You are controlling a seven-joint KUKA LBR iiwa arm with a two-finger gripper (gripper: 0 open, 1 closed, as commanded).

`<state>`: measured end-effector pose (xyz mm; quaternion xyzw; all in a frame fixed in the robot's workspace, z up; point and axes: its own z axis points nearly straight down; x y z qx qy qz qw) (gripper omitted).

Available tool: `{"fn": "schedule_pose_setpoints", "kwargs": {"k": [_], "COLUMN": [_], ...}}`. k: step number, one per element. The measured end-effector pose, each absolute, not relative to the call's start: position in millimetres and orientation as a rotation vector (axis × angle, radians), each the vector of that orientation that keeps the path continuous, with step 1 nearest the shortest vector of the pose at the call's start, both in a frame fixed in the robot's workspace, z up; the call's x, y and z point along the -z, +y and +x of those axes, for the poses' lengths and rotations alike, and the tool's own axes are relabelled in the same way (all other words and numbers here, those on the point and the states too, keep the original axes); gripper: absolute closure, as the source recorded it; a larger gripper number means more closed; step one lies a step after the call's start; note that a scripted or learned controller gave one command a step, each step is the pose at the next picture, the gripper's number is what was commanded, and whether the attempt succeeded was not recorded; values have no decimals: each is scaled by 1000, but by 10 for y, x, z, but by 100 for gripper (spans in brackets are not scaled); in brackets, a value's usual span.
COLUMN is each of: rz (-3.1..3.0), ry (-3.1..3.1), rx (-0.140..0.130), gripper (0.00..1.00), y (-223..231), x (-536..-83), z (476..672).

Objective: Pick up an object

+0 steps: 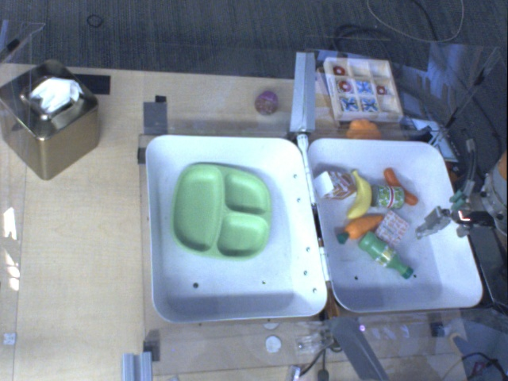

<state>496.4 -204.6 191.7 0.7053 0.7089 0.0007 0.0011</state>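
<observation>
- A gold-coloured box [51,129] with white material in its top is being seen at the bench's far left, toward ten o'clock.
- The left bin [230,292] is being occupied by a green divided plate [221,211], which is lying flat near the bin's centre.
- A small purple ball [267,101] is being seen on the bench beyond the bins, at twelve o'clock.
- A tic-tac-toe board [361,87] is lying at about one o'clock, beyond the right bin [413,292].
- A cluster is being held in the right bin's middle: a white packet [335,184], a banana [361,196], a carrot [363,226], a small can [389,198], a patterned sachet [393,227] and a green bottle [383,254] lying at five o'clock of the cluster.
- The gripper [435,222] is being positioned at three o'clock, over the right bin's right part, just beside the cluster; nothing is being seen between its fingers, and how far they are parted cannot be told.
</observation>
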Motion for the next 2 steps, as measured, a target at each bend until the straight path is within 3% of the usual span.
{"fn": "schedule_pose_setpoints", "kwargs": {"k": [1, 2], "rz": [2020, 2095], "ry": [2399, 2318], "rx": [-6, -20], "gripper": [0, 0], "y": [-1640, -890], "x": [-943, -914], "z": [5176, 5424]}}
